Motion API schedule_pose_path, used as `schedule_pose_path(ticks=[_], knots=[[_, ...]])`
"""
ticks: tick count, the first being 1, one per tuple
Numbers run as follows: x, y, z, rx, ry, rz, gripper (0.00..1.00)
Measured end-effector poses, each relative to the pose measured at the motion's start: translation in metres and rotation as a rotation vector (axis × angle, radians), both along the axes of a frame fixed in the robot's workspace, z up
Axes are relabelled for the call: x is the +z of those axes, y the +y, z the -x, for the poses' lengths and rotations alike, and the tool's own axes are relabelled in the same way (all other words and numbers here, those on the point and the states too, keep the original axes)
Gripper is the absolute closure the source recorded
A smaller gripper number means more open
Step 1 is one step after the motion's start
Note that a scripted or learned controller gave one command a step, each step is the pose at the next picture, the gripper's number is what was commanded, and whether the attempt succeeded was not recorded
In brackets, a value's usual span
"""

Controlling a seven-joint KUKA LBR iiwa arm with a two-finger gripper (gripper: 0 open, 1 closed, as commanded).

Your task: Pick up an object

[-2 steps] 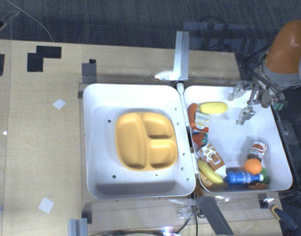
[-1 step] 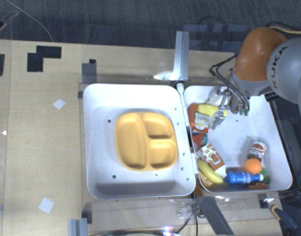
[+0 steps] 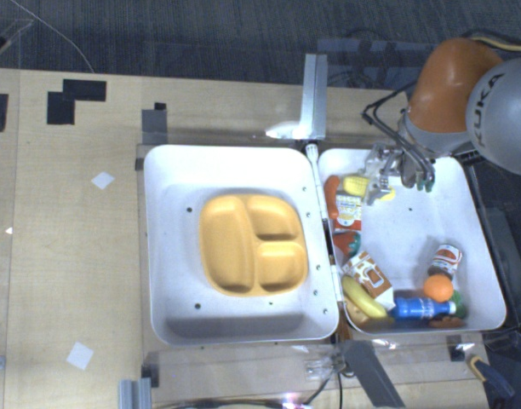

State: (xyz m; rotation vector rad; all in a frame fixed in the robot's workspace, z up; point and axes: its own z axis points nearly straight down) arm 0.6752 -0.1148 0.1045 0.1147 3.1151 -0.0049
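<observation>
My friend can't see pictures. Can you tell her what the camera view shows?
A grey robot arm's two-finger gripper hangs over the right white plastic bin, which holds a yellow banana, a small orange ball and a blue bottle. The left white bin holds a yellow divided tray.

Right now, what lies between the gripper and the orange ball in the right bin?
In the camera view, bare white bin floor separates the gripper from the orange ball; a small can stands just above the ball.
</observation>
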Motion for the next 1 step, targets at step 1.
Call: schedule_pose_path(ticks=[1], knots=[[0.0859, 0.0698, 0.0075, -0.281, 0.008, -0.011, 1.0]])
